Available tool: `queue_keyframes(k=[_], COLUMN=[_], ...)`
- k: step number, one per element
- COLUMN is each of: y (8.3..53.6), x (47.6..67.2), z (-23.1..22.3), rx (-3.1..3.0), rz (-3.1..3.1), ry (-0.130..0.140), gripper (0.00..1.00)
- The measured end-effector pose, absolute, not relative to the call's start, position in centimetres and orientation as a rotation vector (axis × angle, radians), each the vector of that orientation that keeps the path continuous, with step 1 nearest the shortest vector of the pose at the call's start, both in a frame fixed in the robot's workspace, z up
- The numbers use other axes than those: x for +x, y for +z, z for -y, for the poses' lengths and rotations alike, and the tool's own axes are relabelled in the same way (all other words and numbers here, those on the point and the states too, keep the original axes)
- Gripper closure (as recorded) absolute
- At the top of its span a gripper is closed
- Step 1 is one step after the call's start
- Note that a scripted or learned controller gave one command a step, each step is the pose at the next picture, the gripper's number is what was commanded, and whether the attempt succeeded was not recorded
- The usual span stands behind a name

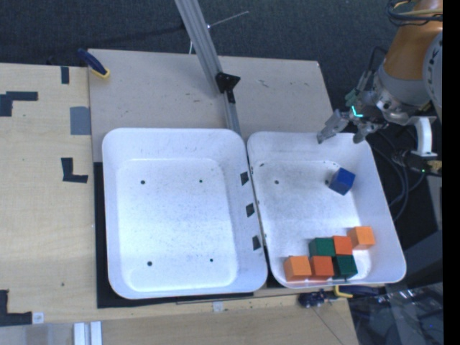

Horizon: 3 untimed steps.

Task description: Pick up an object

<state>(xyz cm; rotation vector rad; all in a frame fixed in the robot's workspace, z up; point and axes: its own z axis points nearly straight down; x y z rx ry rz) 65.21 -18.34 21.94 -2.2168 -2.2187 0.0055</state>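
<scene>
Gripper [343, 129], fingers spread w/ nothing between them, hangs over upper rim of right bin [379, 192], upper right of frame, near but apart from blue cube [342, 181]; other blocks [327, 257] sit lower right, so pick not yet begun.

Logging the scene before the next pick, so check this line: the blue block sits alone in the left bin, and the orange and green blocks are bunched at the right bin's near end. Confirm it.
One thing is wrong: the blue block sits alone in the right bin, not the left bin. The camera view shows it. The orange and green blocks are indeed bunched at the right bin's near end.
</scene>
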Motion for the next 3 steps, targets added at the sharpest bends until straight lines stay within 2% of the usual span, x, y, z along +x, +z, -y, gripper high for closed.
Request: queue_keyframes(k=[1, 3], y=[22.3, 10.3], x=[65.3, 65.5], z=[18.4, 17.6], rx=[-2.219, -2.216], rz=[2.224, 2.221], ry=[0.004, 0.007], gripper=[0.00, 0.00])
